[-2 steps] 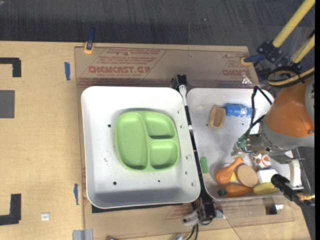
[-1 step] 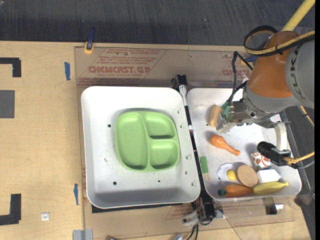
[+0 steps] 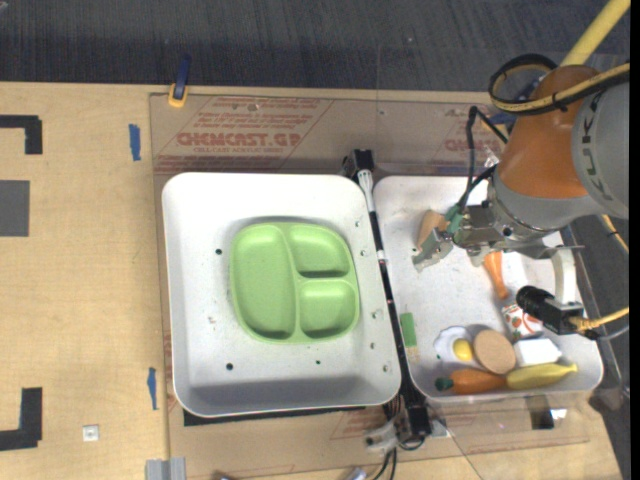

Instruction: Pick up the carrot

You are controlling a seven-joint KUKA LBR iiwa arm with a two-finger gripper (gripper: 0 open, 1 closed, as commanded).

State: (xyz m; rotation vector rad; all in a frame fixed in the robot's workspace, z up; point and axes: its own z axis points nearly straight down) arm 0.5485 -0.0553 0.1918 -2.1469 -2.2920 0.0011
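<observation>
I count two white bins on the bench (image 3: 80, 298), standing side by side with their inner walls touching. The left bin (image 3: 195, 268) holds one green plate (image 3: 262, 283) with three compartments, set in the middle with bare white floor all round it. My end effector (image 3: 436, 250) hangs over the upper left part of the right bin (image 3: 400, 200); I cannot tell how wide it stands, and I see nothing held in it. One tan wedge (image 3: 431, 224) sits against it, touching or just beside, I cannot tell which. One orange stick (image 3: 494, 274) lies just to its right. The rest crowd the bin's near end: one fried egg (image 3: 459, 349), one round tan disc (image 3: 492, 349), one white block (image 3: 536, 352), one banana (image 3: 541, 373) and one small red-and-white piece (image 3: 514, 320). The one carrot (image 3: 478, 381) lies flat along the near wall, under the egg and disc, its right end meeting the banana, so it is hemmed between wall and neighbours. Open floor is left in the bin's far left corner and down its left side.
</observation>
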